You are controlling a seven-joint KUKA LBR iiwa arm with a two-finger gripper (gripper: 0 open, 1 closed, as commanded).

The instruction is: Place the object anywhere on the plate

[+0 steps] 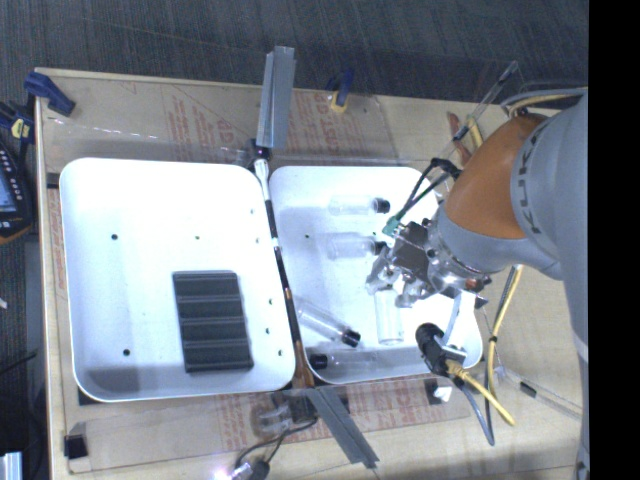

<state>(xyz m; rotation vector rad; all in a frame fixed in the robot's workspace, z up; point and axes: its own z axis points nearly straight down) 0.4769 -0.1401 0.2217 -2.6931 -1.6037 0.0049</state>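
The camera looks down on a bench (pixel 150 438) with two shallow white bins side by side. The grey arm (pixel 545 198) with its orange band (pixel 495 183) comes in from the right of the view and ends over the right bin (pixel 300 193). The pincer (pixel 392 280) hangs low over the right half of this bin. I cannot tell whether it is open or closed, because the metal parts of the wrist cover it from above.

Several clear plastic tubes lie in the right bin. One clear tube (pixel 388 320) stands almost directly below the pincer, on the near side of it, and it seems to touch the pincer or to be just beside it; I cannot tell which. A second tube with a dark cap (pixel 328 326) lies to the left of the pincer and nearer to the front wall of the bin, tilted. A third tube with a dark cap (pixel 357 206) lies beyond the pincer, near the far wall. Another pale tube (pixel 345 245) lies just to the left of the pincer, between these two.

The dark ribbed plate (pixel 211 320) lies far to the left of the pincer, in the left bin (pixel 90 183), near its front right corner. It lies flat and nothing rests on it.
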